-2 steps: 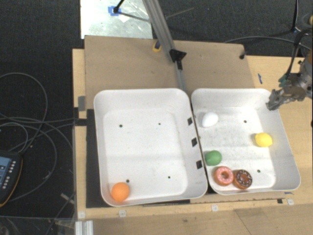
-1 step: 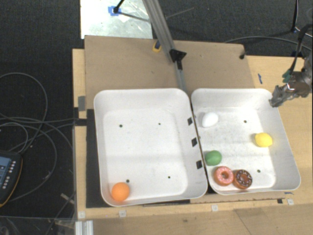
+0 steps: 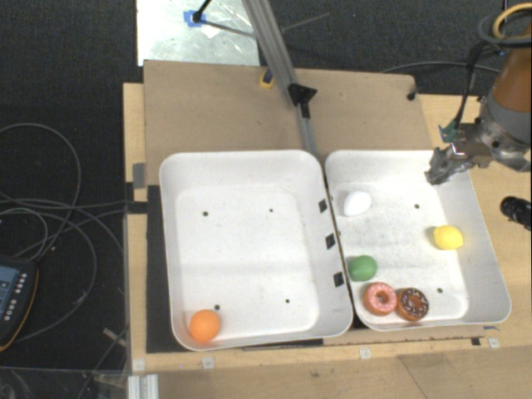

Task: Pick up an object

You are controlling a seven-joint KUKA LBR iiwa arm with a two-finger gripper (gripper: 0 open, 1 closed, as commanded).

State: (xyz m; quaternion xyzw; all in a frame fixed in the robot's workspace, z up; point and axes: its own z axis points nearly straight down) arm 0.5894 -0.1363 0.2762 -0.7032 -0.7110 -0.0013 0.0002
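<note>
The gripper (image 3: 440, 171) is hanging over the upper right corner of the right bin (image 3: 490, 306), and honestly I can't tell how it's set from this angle. It's carrying nothing I can see. 5 candidates are sitting in that bin: a white ball (image 3: 357, 202), yellow lemon (image 3: 448, 238), green ball (image 3: 362, 267), pink donut (image 3: 380, 298) and brown donut (image 3: 412, 303) touching. The orange ball (image 3: 204, 325) is resting in the left bin (image 3: 179, 173), lower left corner. I'm guessing the lemon is easiest, being nearest.

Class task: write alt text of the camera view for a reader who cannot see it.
A grey robot arm's tool hovers over the right white bin's far corner; inside lie a white ball, yellow ball, green ball, pink doughnut and brown doughnut. The left white bin holds an orange ball.
</note>
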